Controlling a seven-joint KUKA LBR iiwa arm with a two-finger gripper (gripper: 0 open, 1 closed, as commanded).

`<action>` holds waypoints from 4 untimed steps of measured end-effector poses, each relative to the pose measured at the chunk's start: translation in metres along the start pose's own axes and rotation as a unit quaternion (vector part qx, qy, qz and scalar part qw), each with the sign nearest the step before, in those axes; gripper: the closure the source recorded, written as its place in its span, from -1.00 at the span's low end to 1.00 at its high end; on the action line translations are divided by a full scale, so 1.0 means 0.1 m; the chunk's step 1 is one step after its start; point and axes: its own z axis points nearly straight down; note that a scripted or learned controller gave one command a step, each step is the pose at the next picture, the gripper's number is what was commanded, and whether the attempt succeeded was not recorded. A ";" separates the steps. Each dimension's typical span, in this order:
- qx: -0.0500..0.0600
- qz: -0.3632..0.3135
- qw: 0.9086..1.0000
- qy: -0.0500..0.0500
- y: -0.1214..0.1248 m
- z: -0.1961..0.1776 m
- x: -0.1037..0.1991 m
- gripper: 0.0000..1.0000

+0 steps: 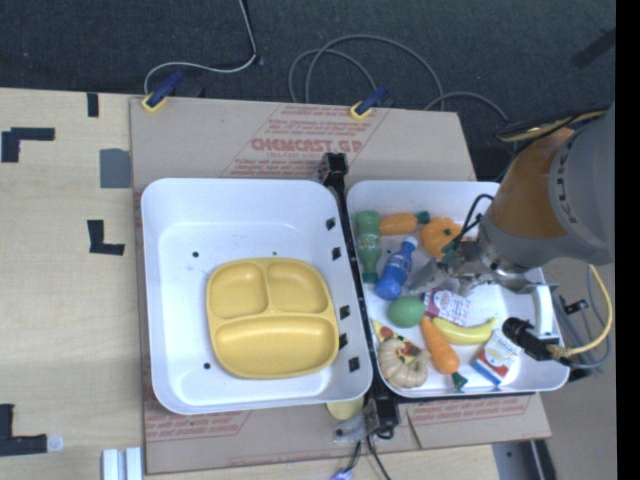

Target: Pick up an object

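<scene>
My claw (452,268) hangs low in the right-hand shallow white bin (520,380), above the small pink-and-white packet (455,306); grip state, can't tell.

1. Arm (590,183): a thick, rounded link with a smooth matt grey shell.
2. Orange band (525,193): a broad, curved orange section adjoining the grey shell, above the wrist.
3. Wrist (510,253): a grey, rounded housing below the band.
4. Gripper (455,268): a small dark metal assembly; fine detail is too blurred to resolve.
5. Cable (478,211): a thin black lead looping beside the wrist.
</scene>
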 end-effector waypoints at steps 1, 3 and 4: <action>-0.009 -0.001 1.000 -0.004 -0.33 0.12 0.62 -1.00; -0.009 0.001 1.000 -0.004 -0.32 0.02 0.60 -1.00; -0.005 0.000 1.000 -0.001 0.34 0.12 0.44 -1.00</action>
